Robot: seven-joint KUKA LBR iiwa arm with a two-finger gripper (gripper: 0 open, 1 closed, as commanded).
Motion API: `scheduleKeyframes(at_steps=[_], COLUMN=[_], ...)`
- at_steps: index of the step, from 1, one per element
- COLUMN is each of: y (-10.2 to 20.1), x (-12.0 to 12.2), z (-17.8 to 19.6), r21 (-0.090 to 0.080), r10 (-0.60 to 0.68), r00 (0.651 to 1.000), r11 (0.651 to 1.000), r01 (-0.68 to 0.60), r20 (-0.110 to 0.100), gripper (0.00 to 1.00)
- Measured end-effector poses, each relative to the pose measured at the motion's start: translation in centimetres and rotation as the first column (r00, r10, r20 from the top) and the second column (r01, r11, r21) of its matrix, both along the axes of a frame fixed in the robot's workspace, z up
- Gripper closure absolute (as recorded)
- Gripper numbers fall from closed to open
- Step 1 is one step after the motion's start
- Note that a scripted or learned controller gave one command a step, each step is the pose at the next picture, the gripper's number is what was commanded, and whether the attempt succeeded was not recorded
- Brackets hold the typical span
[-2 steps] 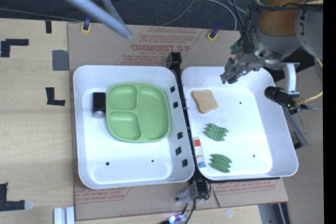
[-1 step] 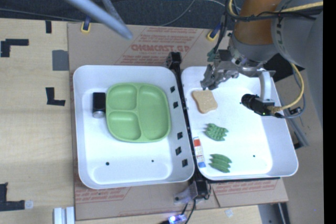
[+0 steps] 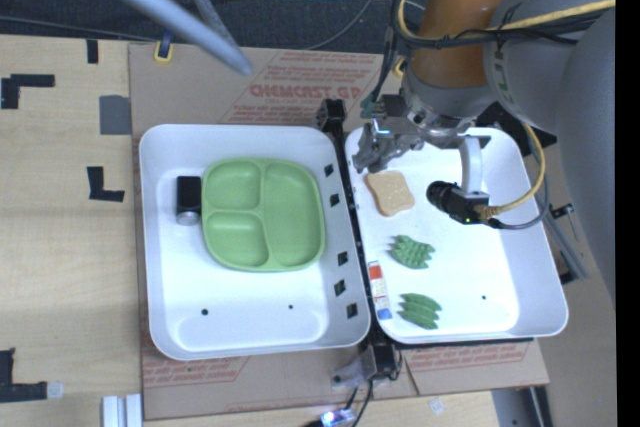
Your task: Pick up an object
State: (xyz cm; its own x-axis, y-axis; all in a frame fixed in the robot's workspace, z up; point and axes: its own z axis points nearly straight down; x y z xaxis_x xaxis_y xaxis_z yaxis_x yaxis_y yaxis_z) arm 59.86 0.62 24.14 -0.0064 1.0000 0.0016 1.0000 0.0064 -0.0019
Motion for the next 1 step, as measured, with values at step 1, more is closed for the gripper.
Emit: scheduleKeyframes(at_steps=[1], y=[4.28], x=[-1.05], z=[-0.83], r21=[-0.001], r10=[-0.001], r00=[1.000], r11=[1.000], r01=[0.001], r20=[-0.001], gripper=[1.00])
